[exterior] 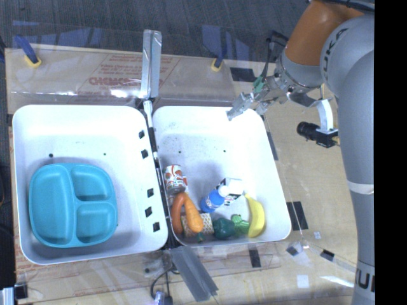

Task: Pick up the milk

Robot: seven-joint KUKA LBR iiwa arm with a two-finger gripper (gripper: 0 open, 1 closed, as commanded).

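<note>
Milk (224, 194), a small white-and-blue carton with a boxy body, lies tilted among the clutter near the front of the right bin (191, 129), a shallow white tray with rounded corners. Beside it sit a curved yellow banana (256, 216), a tapered orange carrot (180, 211), a lumpy green piece (224, 227) and a small printed can (175, 178). The left bin (70, 126) carries a smooth, glossy teal divided plate (73, 203). The gripper (245, 107) hangs above the right bin's far rim, well apart from the milk; whether it is open or closed cannot be told.
</note>
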